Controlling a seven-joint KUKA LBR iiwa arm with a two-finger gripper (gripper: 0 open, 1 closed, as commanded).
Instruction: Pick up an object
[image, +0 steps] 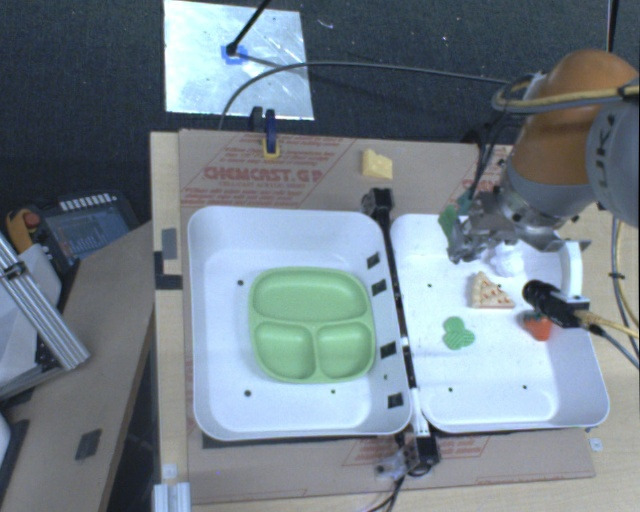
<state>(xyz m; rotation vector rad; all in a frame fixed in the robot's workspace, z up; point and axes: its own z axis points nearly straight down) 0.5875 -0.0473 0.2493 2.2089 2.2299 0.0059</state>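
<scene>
In the right bin (500, 400) lie a tan triangular pizza-slice toy (489, 292), a flat green round piece (458, 335), a red-orange small object (539, 326) at the right wall, and a white object (506, 261) near the arm. My gripper (463, 243) hangs low over the bin's far left part, up and left of the pizza slice. A green bit (449, 219) shows at the gripper's left side; whether it is a held thing I cannot tell.
The left bin (215, 300) holds a green three-compartment plate (308, 323). A yellow cheese-like block (377, 164) lies on the cardboard behind the bins. A black divider clip (381, 205) sits between the bins. A black cylinder (548, 300) juts over the right bin's right side.
</scene>
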